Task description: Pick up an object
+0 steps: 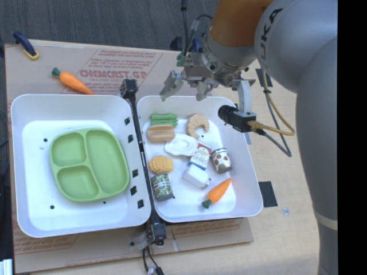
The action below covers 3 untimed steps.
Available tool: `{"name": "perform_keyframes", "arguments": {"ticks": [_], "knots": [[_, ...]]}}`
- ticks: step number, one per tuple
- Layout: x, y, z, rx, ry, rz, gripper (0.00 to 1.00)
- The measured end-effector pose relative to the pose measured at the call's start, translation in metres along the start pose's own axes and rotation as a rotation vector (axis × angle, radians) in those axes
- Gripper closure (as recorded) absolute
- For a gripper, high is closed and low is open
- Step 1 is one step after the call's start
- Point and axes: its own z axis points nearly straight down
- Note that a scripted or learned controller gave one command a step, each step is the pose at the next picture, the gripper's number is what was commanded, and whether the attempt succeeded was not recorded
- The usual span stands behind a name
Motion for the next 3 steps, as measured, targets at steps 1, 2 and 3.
{"name": "perform_keyframes", "arguments": {"ticks": [1, 2, 3], "knots": [[0.002, 0.038, -0.141, -0.008, -0.001, 0.000, 0.00], [-0.041, 0.009, -0.055, -0.001, -0.001, 0.002, 0.00], [-0.072, 0.037, -0.121, -0.007, -0.001, 0.003, 0.00]]}}
